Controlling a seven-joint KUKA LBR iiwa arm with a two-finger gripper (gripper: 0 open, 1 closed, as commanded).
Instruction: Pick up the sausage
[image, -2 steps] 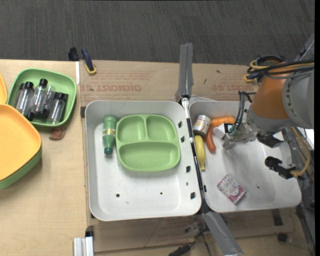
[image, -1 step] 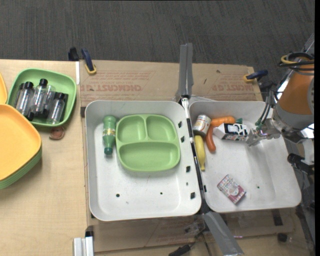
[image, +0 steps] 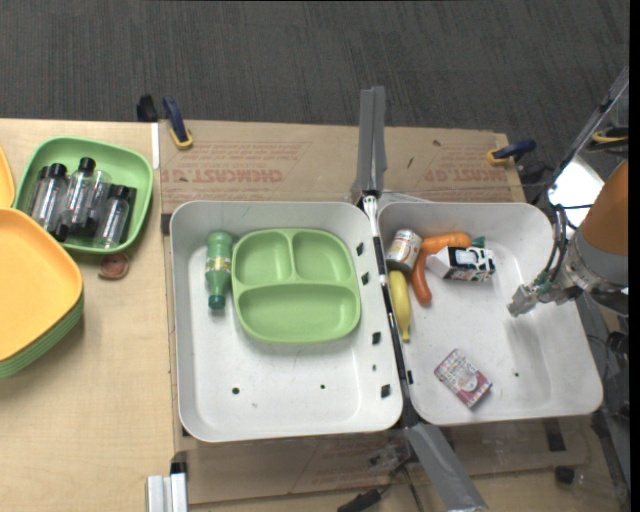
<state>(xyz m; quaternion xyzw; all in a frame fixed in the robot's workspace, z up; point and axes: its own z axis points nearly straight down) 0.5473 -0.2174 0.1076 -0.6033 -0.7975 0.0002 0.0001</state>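
The sausage (image: 421, 281) is a short orange-red piece lying in the left part of the right bin (image: 560, 400), between a yellow banana (image: 400, 306) and a white-and-black toy car (image: 470, 263). Its upper end reaches towards an orange carrot (image: 445, 241). My gripper (image: 522, 300) hangs over the right side of the same bin, about a hand's width right of the sausage and apart from every object. Nothing shows at its tip.
A metal can (image: 403, 247) stands by the bin's left wall. A pink packet (image: 462, 378) lies near the front. The left bin (image: 200, 400) holds a green divided plate (image: 296, 285) and a green bottle (image: 217, 268). A green tray of bottles (image: 85, 195) sits far left.
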